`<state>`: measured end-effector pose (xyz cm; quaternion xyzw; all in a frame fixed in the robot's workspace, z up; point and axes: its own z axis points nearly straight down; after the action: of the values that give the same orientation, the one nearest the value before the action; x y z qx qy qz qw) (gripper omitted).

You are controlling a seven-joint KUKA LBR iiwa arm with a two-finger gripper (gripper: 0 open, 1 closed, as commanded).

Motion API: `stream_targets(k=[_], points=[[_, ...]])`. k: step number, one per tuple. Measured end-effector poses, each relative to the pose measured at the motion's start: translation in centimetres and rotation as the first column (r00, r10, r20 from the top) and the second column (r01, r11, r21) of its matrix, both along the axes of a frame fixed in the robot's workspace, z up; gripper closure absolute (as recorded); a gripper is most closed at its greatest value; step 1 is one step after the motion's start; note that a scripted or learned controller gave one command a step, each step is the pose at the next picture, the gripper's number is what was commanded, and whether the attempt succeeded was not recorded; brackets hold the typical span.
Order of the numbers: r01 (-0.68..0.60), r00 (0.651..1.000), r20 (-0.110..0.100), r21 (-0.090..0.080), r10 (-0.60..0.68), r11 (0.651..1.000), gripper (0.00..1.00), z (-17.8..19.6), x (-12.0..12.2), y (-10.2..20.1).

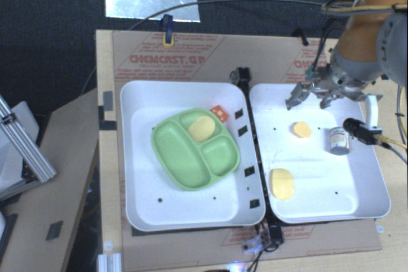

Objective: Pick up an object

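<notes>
Two white bins sit side by side on the desk. The left bin holds a green divided tray with a yellow piece in one compartment and a small orange item beside it. The right bin holds two yellow pieces and a small can. The gripper hovers over the right bin's far edge.

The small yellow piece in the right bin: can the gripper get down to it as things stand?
Probably yes. The small yellow piece lies alone on the right bin floor, the gripper hanging just above it; the can stands apart.
</notes>
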<state>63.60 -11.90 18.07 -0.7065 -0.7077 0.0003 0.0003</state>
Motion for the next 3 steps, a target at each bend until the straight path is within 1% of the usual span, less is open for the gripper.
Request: stream_targets(k=[1, 2, 3], points=[[0.001, 1.0, -0.003, 0.001, -0.001, 1.0, 0.0, -6.2, -0.3, 0.4], [0.001, 1.0, 0.006, -0.001, -0.001, 1.0, 1.0, -4.7, -0.1, 0.3], [-0.003, 1.0, 0.009, -0.001, 0.003, 1.0, 1.0, 1.7, 0.6, 0.5]])
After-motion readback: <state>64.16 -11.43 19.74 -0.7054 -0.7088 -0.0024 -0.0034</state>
